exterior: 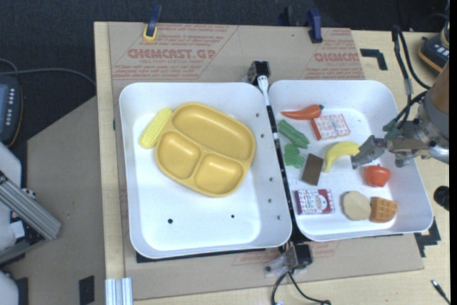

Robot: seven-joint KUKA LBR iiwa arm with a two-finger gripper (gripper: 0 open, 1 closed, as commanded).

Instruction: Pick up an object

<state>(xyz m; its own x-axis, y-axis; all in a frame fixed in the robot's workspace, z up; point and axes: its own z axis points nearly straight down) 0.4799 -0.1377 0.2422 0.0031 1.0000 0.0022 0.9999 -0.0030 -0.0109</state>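
The left bin (143,175) holds a yellow sectioned tray (206,148) lying flat, with a yellow corn cob (155,128) touching its upper-left rim. The right bin (357,91) sits just beside it, their inner walls meeting down the middle.

In the right bin, two green pieces (293,143) lie nearest the dividing wall, with a red chili pepper (303,112) above them. Below sit a brown block (313,169) and a small red-and-white packet (313,202). A red-and-white card (331,126) lies near the pepper, and a yellow banana (340,152) curves just beside the brown block. Further right, a pale round roll (355,206) touches a brown waffle piece (383,210) near the bin's lower wall, and a red tomato (377,176) rests above them.

The gripper (378,150) hangs over the right part of this bin, just above the tomato and right of the banana. Whether its jaws are wide or narrow cannot be told; nothing is seen between them.
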